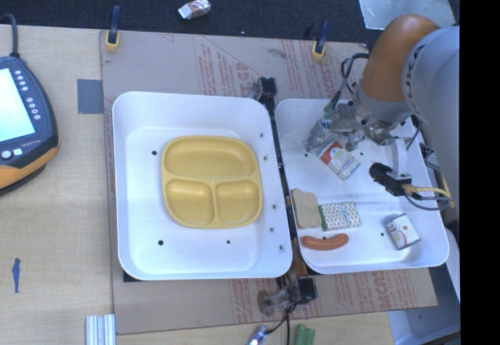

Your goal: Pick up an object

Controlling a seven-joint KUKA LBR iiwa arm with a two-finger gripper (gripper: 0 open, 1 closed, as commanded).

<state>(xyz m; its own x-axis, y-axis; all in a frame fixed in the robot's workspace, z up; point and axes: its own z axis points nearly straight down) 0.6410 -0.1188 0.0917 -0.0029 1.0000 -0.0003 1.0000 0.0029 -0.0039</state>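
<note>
I am positioning my gripper [337, 131] low over the upper part of the right shallow white plastic bin [437, 257], just above the small red-and-white printed carton [341, 161]; whether it is released or clenched I cannot tell, and nothing is visibly lifted, so the pick is outstanding. The left bin [133, 179] is bearing a smooth yellow three-compartment moulded tray [211, 179], while a glossy sausage [325, 241] and a tan bread-like slab [305, 208] are lying flat nearby.

Grey arm [422, 62] bent downward, hand [337, 135] lowered
</note>
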